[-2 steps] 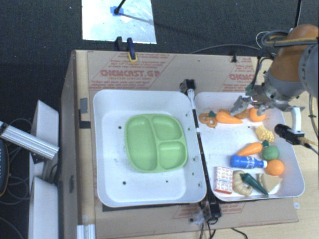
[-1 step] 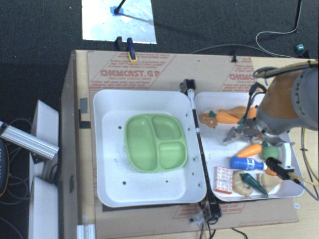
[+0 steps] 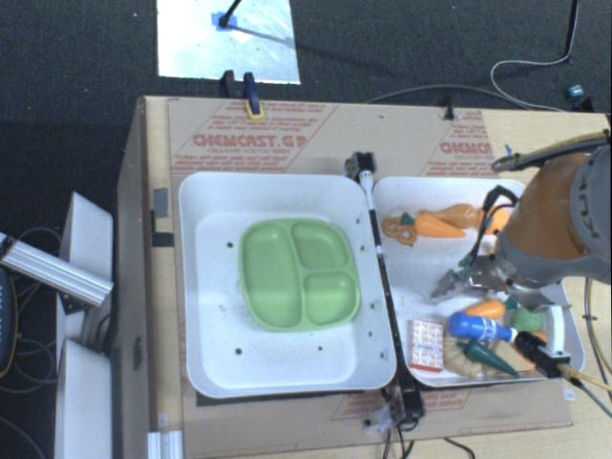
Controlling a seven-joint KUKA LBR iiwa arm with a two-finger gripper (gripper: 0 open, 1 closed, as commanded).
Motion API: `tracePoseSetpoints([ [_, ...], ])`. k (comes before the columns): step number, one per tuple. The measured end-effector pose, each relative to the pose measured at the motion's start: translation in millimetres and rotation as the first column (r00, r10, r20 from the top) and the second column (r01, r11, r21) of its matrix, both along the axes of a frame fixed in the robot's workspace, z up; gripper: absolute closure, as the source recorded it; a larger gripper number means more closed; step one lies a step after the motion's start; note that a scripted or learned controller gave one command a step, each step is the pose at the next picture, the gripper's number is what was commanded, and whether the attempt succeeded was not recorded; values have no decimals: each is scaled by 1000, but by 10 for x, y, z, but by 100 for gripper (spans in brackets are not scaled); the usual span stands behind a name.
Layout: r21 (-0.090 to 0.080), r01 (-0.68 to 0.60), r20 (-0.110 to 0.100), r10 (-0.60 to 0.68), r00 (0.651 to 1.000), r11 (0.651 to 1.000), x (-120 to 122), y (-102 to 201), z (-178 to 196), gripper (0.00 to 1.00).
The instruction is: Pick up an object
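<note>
Over the right white bin (image 3: 402, 208), the claw (image 3: 449, 283) hangs with fingers spread, pinching nothing, just beside a blue plastic bottle (image 3: 483, 329); an orange toy carrot (image 3: 442, 223) lies near.

We see dark carpet floor (image 3: 67, 75) around desk (image 3: 316, 132); shiny sheet (image 3: 228, 25) on floor at top; white shelving (image 3: 81, 285) at frame's left; cables (image 3: 535, 60) upper right.

The bench (image 3: 287, 127), sheeted in printed cardboard, bears two white bins (image 3: 206, 199) side by side.
</note>
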State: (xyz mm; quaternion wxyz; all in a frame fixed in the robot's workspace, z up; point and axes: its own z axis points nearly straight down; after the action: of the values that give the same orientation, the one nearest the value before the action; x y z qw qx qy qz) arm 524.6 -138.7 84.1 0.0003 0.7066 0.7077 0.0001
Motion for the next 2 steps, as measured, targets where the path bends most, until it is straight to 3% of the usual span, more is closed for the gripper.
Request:
tracePoseSetpoints([
  [1,-2,-2,3,2,1000,1000,515,-381,382,0],
  [2,-1,-3,3,3,1000,1000,1196,-257,559,0],
])
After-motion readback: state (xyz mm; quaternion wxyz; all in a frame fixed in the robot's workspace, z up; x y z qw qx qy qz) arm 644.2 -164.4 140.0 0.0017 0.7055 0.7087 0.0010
